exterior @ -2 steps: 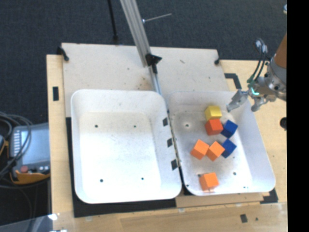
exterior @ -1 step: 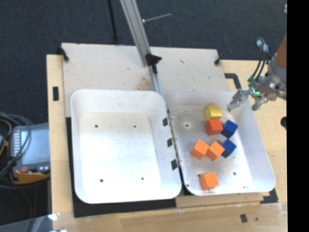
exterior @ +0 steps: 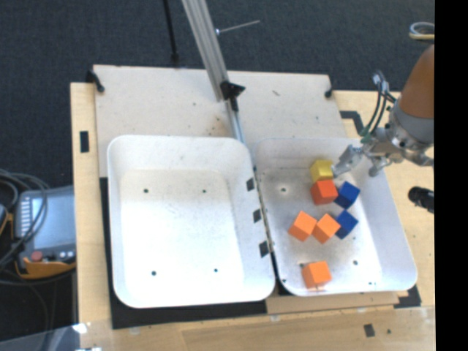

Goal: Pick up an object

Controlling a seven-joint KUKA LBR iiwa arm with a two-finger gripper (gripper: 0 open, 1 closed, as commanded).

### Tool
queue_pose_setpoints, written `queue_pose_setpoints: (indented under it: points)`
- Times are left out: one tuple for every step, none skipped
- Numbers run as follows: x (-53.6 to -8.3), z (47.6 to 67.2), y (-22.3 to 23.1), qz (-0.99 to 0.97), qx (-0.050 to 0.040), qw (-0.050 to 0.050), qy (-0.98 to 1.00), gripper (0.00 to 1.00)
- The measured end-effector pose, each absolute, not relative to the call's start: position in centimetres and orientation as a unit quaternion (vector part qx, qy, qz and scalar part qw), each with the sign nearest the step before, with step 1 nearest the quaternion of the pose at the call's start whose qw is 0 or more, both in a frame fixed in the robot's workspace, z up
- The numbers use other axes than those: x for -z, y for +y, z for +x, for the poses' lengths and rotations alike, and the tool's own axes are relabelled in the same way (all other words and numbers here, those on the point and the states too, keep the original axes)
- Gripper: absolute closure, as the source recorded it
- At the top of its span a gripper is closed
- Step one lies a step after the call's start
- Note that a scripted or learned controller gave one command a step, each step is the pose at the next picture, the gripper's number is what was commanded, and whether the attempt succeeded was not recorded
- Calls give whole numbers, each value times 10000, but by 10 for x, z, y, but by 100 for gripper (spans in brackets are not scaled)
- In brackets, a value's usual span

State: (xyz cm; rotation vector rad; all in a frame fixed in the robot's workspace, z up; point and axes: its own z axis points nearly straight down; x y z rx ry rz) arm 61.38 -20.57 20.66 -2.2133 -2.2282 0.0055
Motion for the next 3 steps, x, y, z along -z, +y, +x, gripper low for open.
queue_pose_setpoints:
  points:
    - [-145, 615, -207, -7069, -18, 6, -7073, 0]
    - [-138, 619, -209, -7064, 29, -75, -7078, 0]
    - [-148, 620, -210, -7063, 37, -86, -7079, 100]
